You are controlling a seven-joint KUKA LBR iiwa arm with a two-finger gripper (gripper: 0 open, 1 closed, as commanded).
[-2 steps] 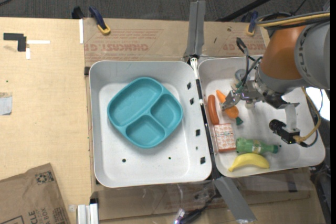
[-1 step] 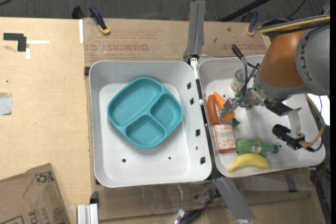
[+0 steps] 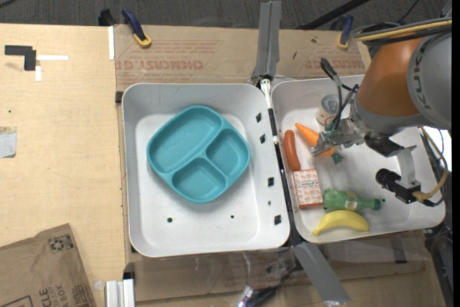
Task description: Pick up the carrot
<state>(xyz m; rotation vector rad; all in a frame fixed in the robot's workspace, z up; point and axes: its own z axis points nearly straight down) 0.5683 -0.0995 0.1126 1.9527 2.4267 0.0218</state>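
A: Yellow, and lying nearest, along the front wall of the right bin (image 3: pixel 374 234): banana (image 3: pixel 341 222). Resting just behind it, green bottle (image 3: pixel 350 201) on its side. Sitting to the left of that, small red-and-white box (image 3: pixel 307 188).

B: And going farther back?

A: Stretching up the bin's left side, near the divider: reddish sausage (image 3: pixel 291 150), running near to far. Lying just right of its far end: carrot (image 3: pixel 307 133).

B: Pointing which way?

A: Slanting, with the thin tip aiming far-left and the thicker end running near-right, straight under the gripper (image 3: pixel 329 144). Hovering at or touching that thick end, so barely any travel needed; judging the gap from above not possible.

B: Gripping anything? Standing how wide?

A: Cannot tell. Wrist and cables hiding the pincer, and nothing visibly clamped.

B: Crowding the approach?

A: Sausage lying close on the left, likely risking a nudge if closing across the carrot's width. Standing just behind the gripper: small round tin (image 3: pixel 328 109). Box sitting near on the front side. Reaching in from the right: arm, showing its orange band (image 3: pixel 392 79).

B: Elsewhere?

A: Sitting well apart in the left bin (image 3: pixel 136 176): teal divided plate (image 3: pixel 199 153). Biting the cardboard's far edge: blue clamp (image 3: pixel 135 26).
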